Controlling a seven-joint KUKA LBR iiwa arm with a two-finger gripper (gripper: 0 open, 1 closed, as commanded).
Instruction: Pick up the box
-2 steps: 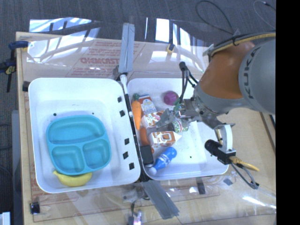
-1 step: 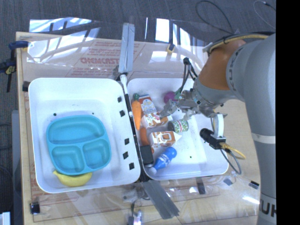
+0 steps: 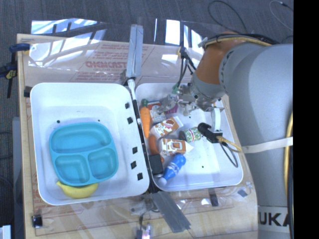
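I saw the gripper (image 3: 175, 102) low in the right bin (image 3: 227, 168), just above the box (image 3: 165, 128). I couldn't tell its state.

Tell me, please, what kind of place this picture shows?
Probably a robotics lab bench for pick-up tests. A grey arm reaches over two white bins: one holds a blue divided tray, the other cluttered toy groceries such as a small box.
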